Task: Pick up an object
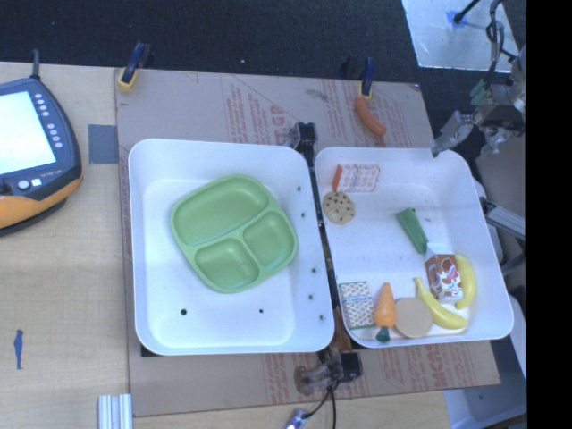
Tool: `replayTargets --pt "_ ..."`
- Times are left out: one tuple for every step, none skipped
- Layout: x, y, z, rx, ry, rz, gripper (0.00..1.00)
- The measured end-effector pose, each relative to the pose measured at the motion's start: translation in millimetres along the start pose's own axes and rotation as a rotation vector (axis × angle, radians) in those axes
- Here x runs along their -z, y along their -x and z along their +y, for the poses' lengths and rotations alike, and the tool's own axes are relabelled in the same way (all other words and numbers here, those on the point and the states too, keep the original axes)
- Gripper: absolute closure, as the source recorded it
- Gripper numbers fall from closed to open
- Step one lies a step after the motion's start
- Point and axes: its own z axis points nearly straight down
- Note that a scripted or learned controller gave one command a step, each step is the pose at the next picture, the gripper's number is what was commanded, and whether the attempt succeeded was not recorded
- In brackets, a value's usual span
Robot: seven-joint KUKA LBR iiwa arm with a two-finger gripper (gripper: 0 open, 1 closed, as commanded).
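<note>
You can't tell how the gripper (456, 132) at one o'clock is set, and the banana (444, 307) crowding the carrot (384, 305) could spoil your grab.

Left shallow white bin (152, 239): green three-compartment plastic plate (234, 232). Right white bin (465, 181): round cookie (339, 207), green block (412, 229), orange carrot (384, 306), yellow banana (444, 307) along near-right corner. Gripper (465, 125) hovering past far-right corner, nothing visibly held.

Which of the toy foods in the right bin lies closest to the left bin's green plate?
The round cookie, at the right bin's left edge; the carrot, banana and green piece lie farther right.
</note>
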Motion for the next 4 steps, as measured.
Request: replayTargets --pt "-97.9 12.2 11.3 0.000 -0.003 0.000 0.00" --pt "-196.4 22.1 -20.2 0.001 -0.004 0.000 0.00" --pt "-195.3 -2.5 -33.7 0.003 -0.002 0.000 0.00" --pt "-184.8 -1.2 -33.8 0.005 -0.004 -0.001 1.00"
